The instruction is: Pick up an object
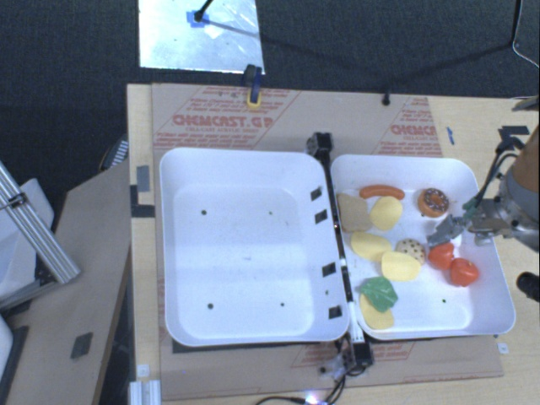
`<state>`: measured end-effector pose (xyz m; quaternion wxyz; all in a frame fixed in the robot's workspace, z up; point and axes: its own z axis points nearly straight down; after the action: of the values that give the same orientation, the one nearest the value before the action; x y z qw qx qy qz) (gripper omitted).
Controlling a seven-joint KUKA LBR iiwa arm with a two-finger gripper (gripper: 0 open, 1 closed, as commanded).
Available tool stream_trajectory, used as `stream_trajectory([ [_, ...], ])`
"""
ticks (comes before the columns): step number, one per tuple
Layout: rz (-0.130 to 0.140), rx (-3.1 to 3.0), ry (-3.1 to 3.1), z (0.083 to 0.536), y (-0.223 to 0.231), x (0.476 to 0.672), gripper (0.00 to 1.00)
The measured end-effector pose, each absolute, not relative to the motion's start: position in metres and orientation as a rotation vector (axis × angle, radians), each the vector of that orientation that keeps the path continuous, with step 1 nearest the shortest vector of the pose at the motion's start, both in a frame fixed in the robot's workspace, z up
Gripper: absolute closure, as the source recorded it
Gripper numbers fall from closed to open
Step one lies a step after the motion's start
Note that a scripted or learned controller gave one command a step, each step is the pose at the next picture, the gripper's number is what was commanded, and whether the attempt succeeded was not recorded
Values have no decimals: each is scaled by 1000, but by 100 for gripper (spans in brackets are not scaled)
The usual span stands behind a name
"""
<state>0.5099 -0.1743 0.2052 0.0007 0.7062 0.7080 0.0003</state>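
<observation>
1. Gripper (442,233) state: I cannot tell if it is open or closed. It hangs low over the right side of the right bin (483,310), and its tip sits just above the red tomato pieces (453,263).
2. Left of the right bin sits the left bin (245,243), touching it along a black hinge strip.
3. At the left edge of the right bin lies a tan bread slice (353,213). Below it, near the front wall, a green leafy toy (380,292) rests on a yellow piece (377,315).
4. Near the back wall of the right bin lies an orange hot dog (381,191), with a round yellow piece (386,214) just in front of it.
5. In the middle of the right bin are two more yellow pieces (369,245) and a speckled cookie (410,249).
6. Toward the right, near the back wall of the right bin, sits a brown donut (434,202).
7. Red tomato pieces lie by the right wall of the right bin, right under the gripper tip.
</observation>
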Motion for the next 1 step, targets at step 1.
stream_trajectory([
  [1,-3,2218,2238,97,-111,502,0],
])
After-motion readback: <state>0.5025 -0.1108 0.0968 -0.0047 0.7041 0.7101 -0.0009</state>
